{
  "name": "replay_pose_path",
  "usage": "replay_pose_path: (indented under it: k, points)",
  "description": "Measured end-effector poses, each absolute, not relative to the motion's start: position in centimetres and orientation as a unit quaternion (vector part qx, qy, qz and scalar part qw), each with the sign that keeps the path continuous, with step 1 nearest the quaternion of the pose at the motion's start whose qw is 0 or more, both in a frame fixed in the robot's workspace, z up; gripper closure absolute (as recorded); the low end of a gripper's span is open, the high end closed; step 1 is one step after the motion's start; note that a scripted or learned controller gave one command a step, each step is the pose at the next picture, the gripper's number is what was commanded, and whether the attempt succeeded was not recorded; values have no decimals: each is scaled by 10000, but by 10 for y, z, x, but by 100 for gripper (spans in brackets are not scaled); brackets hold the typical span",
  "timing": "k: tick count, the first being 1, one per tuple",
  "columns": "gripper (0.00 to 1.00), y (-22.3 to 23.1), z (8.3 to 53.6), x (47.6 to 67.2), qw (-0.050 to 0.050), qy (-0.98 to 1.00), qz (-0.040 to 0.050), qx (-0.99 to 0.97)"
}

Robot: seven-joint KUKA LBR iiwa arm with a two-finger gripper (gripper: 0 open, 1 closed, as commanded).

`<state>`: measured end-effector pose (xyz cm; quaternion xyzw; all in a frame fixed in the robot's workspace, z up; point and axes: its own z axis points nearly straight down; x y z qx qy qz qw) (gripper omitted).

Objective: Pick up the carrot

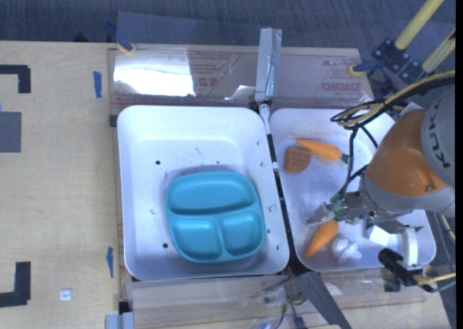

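Two shallow white plastic bins sit side by side on a pale wooden bench point(51, 197), seen from above at a slant. The left bin point(137, 139) holds a smooth turquoise plastic plate point(215, 214) with rounded corners, moulded into three compartments (one long, two smaller). Behind the bins stand clear plastic panels point(181, 71) carrying faint reddish printing, too washed out by glare to read. A strip of silver tape point(268, 60) runs upright where the panels meet.

The right bin point(318, 179) holds several toy foods. A long, tapered orange carrot with a green stem end point(319, 149) lies near the far wall, pointing left. Touching its left tip is a small, rounded brownish-orange piece point(296, 160). Nearer the front wall lies a second orange carrot point(321, 238), shorter and tilted, with a lumpy white object point(347, 249) just beside its right end.

The grey robot arm with a glossy orange band point(405, 157) reaches in from the right; dark letters reading "KU" show at its edge. Its metal gripper point(334, 210) hovers directly over the upper end of the front carrot. Whether it is clenched or released cannot be told, nor whether it touches the carrot. Black cables point(362, 114) loop above the arm.
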<state>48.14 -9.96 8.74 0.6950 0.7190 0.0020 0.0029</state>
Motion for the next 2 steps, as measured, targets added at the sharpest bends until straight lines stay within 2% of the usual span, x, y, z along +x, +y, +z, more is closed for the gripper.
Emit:
replay_pose_path:
  k: [1, 2]
  points:
    - [100, -100, 100, 485, 79, 7187, 47, 6952]
    - [100, -34, 208, 482, 16, 7002, 36, 7140]
